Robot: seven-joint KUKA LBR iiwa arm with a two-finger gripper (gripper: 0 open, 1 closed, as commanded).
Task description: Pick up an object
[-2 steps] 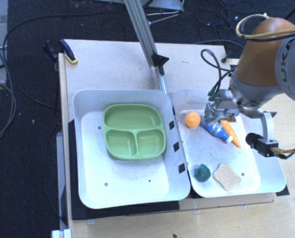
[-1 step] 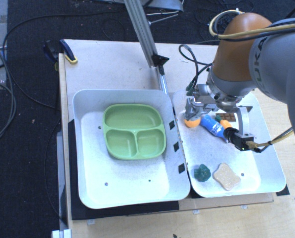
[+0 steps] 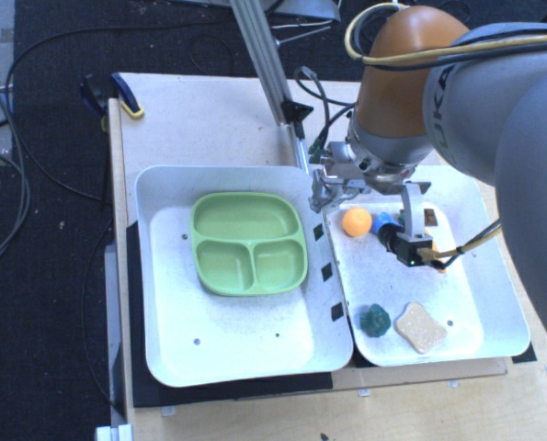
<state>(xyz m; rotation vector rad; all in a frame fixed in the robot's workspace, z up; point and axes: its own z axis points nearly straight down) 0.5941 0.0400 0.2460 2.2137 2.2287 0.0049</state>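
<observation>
Gripper (image 3: 331,188) hangs over the right bin (image 3: 475,278), orange ball (image 3: 356,222) at its 4 o'clock. Nothing seems lifted yet; we cannot tell whether it is open or closed.

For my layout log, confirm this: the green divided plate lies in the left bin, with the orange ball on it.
No: the camera view shows the orange ball in the right bin, not on the green divided plate, which does lie in the left bin.
</observation>
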